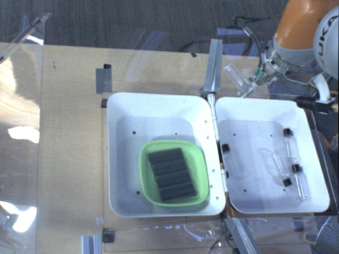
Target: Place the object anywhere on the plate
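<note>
The gripper (pixel 248 83), transparent-fingered, hovers beyond the lime-green square plastic plate (pixel 200 165), above the right bin's far rim; its grip I cannot tell. The dark ribbed rectangular block (pixel 170 174) already lies on that plate, so another grab risks dragging it off.

Pale wooden bench (pixel 63 157) under dark grey carpet floor (pixel 132 7)
A grey metal post (pixel 214 65) rises at the bench's far edge; bright light patches fall on the bench's left side
</note>
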`<control>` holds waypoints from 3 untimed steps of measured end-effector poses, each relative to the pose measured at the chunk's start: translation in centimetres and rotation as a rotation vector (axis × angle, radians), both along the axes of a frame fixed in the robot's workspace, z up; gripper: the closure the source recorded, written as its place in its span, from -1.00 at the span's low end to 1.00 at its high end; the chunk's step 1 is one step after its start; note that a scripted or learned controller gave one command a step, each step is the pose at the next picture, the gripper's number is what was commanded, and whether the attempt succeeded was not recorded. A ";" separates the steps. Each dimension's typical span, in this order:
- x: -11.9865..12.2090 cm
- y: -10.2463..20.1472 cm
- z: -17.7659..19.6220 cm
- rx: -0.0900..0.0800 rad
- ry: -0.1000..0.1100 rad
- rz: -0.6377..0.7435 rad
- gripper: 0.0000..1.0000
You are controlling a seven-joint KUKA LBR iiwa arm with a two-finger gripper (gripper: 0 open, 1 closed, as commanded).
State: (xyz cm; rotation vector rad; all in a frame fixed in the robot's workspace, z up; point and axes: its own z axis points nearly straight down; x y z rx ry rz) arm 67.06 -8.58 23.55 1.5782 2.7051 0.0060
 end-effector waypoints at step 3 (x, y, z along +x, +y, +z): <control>-7.8 13.2 -1.7 -0.002 0.003 0.615 1.00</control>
